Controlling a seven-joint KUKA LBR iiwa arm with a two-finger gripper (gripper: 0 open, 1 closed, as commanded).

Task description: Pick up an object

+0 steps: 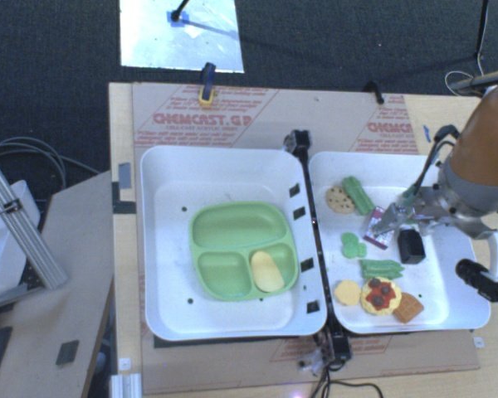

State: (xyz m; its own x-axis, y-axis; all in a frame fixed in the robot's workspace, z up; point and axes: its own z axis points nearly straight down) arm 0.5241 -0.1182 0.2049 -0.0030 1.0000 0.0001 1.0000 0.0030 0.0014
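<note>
1. Two white bins sit side by side; the left bin (166, 189) carries a green divided tray (232, 230) with a yellow piece (267, 272) in its lower right compartment.
2. Reaching in from the right, the arm (481, 156) hangs over the right bin (456, 247), its gripper (388, 222) low near the bin's middle.
3. How far the jaws stand apart cannot be told, and nothing can be seen held between them.
4. Just under the gripper lies a small pink-and-purple piece (377, 240), with a black block (411, 245) beside it to the right.
5. Around them are toy foods: a cookie (340, 199), a green pod (358, 194), a green blob (352, 245), a green strip (382, 268), a pizza piece (380, 295), a yellow round (347, 293) and a toast corner (407, 308).
6. These pieces look light, stiff and smooth, so likely slippery; flat ones would probably want a pinch across their narrow sides.
7. Room is tight: neighbours crowd the middle, while the bin's right part offers open floor away from the walls.
</note>
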